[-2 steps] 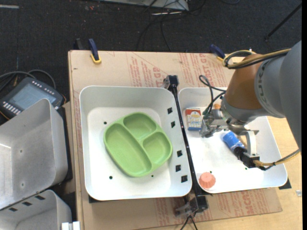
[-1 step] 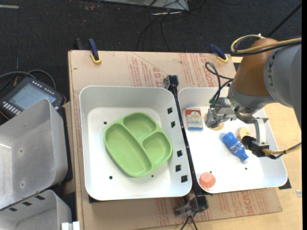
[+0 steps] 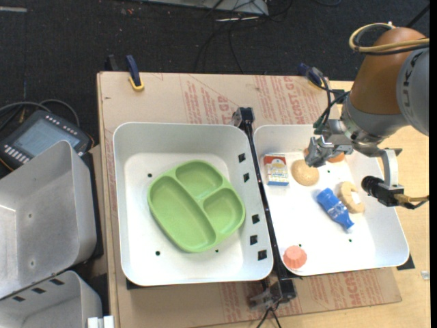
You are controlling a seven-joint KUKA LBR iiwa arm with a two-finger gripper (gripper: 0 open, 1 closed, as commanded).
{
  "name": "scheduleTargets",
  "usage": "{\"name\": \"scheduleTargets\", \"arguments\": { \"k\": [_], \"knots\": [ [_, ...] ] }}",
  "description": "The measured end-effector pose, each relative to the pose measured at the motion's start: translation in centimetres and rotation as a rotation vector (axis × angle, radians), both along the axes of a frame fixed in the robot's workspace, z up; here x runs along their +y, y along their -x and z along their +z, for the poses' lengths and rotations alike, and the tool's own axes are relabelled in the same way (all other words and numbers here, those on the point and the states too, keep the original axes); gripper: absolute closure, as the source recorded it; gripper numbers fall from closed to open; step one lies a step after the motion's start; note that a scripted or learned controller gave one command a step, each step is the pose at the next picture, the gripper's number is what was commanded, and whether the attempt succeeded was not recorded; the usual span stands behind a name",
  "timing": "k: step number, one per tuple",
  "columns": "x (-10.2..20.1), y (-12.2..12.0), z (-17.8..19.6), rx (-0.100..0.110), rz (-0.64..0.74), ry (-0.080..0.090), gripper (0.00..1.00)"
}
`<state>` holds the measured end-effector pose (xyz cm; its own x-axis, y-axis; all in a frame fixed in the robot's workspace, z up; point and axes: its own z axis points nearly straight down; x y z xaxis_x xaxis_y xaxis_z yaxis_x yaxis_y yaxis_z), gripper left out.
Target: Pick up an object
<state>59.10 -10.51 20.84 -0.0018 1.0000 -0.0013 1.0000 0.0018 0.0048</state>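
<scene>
Here you see the gripper point(image 3: 318, 154) poised just above a tan egg-shaped object point(image 3: 305, 174) at right of frame, its pincer state impossible to tell.

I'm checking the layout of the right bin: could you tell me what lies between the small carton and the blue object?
In the camera view, a tan rounded object lies between the small carton and the blue object, just below the gripper.
</scene>
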Motion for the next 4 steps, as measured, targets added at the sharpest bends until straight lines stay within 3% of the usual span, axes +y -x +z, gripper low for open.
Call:
{"name": "scheduleTargets", "arguments": {
  "k": [1,2,4],
  "knots": [
    [-0.1,-0.9,4.6,-0.001,0.002,0.000,1.00],
    [0.0,-1.0,7.0,0.001,0.002,0.000,1.00],
    [11.4,1.5,5.2,0.007,0.004,-0.001,1.00]
  ]
}}
